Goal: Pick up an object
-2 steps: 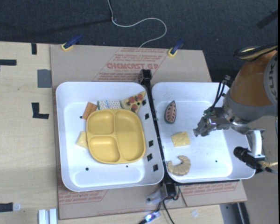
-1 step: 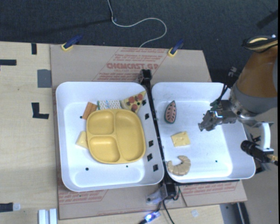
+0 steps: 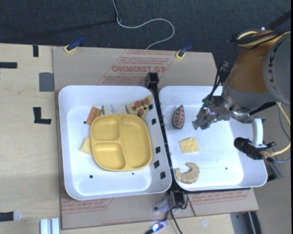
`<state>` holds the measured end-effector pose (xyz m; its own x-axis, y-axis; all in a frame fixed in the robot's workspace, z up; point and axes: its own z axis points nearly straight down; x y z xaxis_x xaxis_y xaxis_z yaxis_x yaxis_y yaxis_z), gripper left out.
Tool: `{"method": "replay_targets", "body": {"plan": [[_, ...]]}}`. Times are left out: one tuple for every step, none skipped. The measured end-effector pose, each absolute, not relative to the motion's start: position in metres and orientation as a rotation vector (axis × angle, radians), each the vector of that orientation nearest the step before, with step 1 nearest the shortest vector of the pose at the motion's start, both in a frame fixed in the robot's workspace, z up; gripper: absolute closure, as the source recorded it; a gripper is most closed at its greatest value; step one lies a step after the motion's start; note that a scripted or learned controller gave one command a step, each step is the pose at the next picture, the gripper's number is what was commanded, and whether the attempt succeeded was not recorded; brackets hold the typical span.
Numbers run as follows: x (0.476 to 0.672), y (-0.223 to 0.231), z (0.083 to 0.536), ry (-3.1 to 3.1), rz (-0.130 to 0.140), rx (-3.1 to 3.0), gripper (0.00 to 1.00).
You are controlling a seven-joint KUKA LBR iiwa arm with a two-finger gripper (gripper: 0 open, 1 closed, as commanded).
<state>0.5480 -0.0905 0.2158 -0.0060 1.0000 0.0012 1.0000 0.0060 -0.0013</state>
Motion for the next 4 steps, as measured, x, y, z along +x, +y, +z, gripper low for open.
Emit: {"method": "replay_targets", "body": {"plan": [[0.576,-0.048,0.211,-2.228,0.000,-2.213,1.00],[0.606,-0.031,0.217,-2.227,-0.001,-2.217,1.00],[0.602,-0.035,0.216,-2.222,0.004,-2.220,1.00],[0.590,-0.037,0.228,-2.222,0.002,-2.218,1.00]]}}
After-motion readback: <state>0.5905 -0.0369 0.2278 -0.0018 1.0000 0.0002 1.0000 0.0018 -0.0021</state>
